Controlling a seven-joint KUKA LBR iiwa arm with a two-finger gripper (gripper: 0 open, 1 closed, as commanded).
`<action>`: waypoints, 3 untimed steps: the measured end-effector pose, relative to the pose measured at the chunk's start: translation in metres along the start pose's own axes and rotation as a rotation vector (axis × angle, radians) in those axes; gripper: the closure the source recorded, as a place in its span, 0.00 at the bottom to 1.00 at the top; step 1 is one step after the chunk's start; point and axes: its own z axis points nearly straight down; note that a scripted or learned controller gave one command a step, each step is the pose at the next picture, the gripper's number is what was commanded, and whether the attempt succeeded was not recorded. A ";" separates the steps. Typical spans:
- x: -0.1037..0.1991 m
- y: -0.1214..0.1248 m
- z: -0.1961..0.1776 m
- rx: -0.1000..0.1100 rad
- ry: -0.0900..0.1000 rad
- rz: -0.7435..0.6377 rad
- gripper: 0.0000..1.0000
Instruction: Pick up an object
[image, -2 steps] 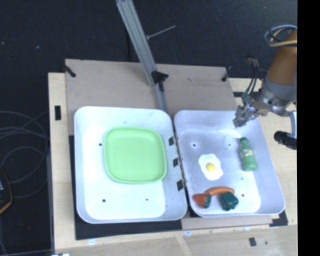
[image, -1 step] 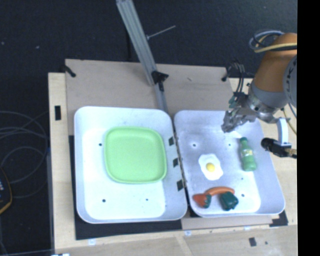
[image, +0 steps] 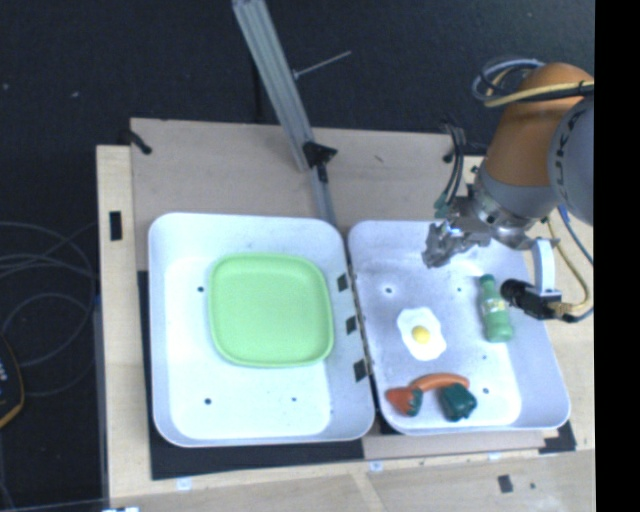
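Gripper (image: 441, 246) hangs over right bin (image: 380, 250); grip state unclear; fried egg (image: 421, 334) nearby.

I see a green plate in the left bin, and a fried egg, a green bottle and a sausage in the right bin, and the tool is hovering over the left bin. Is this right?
Not quite. The camera view shows the tool over the right bin, near its far edge, not over the left bin. The rest is right: green plate left; fried egg, green bottle and sausage right.

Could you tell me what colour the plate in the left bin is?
Light green; the plate shows in the camera view.
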 end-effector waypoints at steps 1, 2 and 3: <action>0.037 -0.019 -0.007 0.001 0.000 0.000 1.00; 0.085 -0.033 -0.002 0.002 0.000 0.000 1.00; 0.134 -0.056 0.001 0.002 0.000 -0.001 1.00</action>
